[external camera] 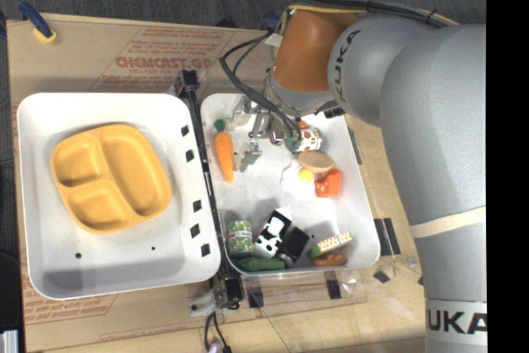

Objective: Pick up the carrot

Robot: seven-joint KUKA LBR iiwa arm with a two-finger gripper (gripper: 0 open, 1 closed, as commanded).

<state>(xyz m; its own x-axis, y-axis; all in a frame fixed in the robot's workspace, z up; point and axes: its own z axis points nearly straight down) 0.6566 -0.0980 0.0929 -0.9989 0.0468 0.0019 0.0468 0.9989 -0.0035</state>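
Camera view: the carrot (pixel 224 155) lies in the right bin (pixel 357 178), along its left wall, green top pointing away from the camera. The gripper (pixel 258 140) hangs just right of the carrot, fingers apart and clamped on nothing, probably lined up for a sideways approach. Right of the carrot sit other toys, well apart. Left of it, the yellow tray (pixel 110 175) rests in the left bin (pixel 50 264).

An orange carrot (pixel 224 156) is laid along the right-hand white bin's (pixel 273 193) left wall; a yellow compartment tray (pixel 110 175) is set in the left white bin (pixel 45 112).
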